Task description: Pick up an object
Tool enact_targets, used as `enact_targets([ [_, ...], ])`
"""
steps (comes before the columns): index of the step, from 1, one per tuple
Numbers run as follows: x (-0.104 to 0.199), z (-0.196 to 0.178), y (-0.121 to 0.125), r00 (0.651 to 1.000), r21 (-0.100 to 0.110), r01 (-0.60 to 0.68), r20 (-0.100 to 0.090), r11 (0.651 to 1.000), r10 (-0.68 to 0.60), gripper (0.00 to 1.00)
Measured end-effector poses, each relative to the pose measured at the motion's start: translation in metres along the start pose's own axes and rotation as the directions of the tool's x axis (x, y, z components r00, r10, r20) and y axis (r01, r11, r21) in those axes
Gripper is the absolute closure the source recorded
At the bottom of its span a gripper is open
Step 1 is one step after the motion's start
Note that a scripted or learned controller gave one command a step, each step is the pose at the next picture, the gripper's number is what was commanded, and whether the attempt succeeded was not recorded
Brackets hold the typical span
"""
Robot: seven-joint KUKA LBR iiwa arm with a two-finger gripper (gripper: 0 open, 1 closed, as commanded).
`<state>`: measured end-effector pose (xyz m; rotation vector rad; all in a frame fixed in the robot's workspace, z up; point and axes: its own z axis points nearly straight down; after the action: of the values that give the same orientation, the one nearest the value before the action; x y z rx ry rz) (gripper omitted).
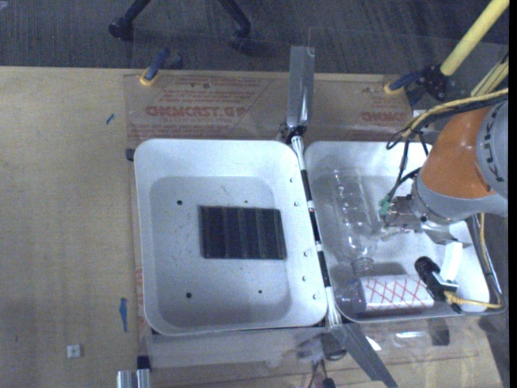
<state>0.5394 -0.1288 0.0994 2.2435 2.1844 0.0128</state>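
A clear plastic bottle (349, 210) lies lengthwise in the right bin (323, 162), its neck pointing toward the near side. A packet with a red-and-white check pattern (394, 293) rests against that bin's front wall. In the left bin (153, 217), a flat black ribbed slab (242, 232) lies in the middle. My gripper (397, 213) hangs over the right bin, just right of the bottle, under the orange band of the wrist. Whether it touches the bottle cannot be made out.
A metal divider post (300, 87) stands behind the seam between the bins. Blue and yellow clamps (157, 65) hold a clear sheet at the back of the wooden bench. Yellow cables (452, 103) loop above the right bin's far corner.
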Motion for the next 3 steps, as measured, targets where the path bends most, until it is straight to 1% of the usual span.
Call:
enact_targets([
  [1,0.000,0.000,0.000,1.000,0.000,0.000,0.000,1.000,0.000,0.00],
  [2,-0.068,0.010,0.043,0.987,0.013,-0.160,0.001,0.987,0.160,0.00],
  [3,-0.078,-0.041,0.064,0.997,0.011,-0.081,0.001,0.997,0.081,0.00],
])
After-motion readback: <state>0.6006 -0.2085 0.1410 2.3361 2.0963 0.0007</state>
